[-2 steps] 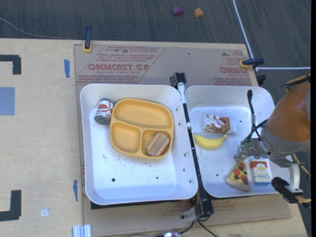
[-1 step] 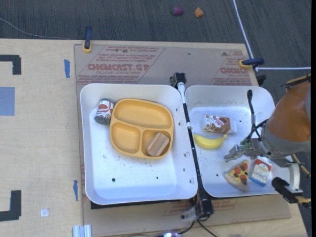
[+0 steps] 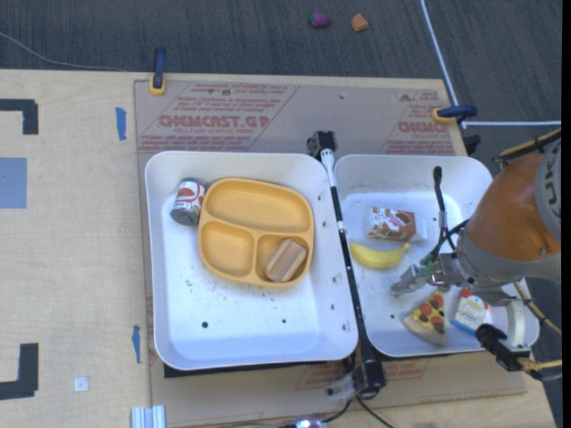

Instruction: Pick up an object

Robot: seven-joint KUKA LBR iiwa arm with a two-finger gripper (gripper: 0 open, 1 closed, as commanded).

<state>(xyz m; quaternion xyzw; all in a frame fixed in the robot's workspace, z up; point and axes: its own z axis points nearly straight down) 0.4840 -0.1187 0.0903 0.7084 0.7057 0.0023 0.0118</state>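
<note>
Arm over the right bin, gripper (image 3: 412, 283) low among the objects.
Its state cannot be told. Banana (image 3: 378, 254) just beside it, pizza slice (image 3: 428, 317) below; snack packet (image 3: 393, 224) near the far edge. Left bin (image 3: 250, 341): yellow tray (image 3: 256, 230) holding what may be bread (image 3: 285, 259); can (image 3: 187, 201).

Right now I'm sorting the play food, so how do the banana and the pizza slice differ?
The banana is plain yellow and curved; the pizza slice is a wedge, tan with red and dark toppings. The banana lies mid-bin, left of the pincer; the pizza slice sits near the bin's front edge, beside a small carton. Both lie flat in the right bin, and neither is held.
</note>
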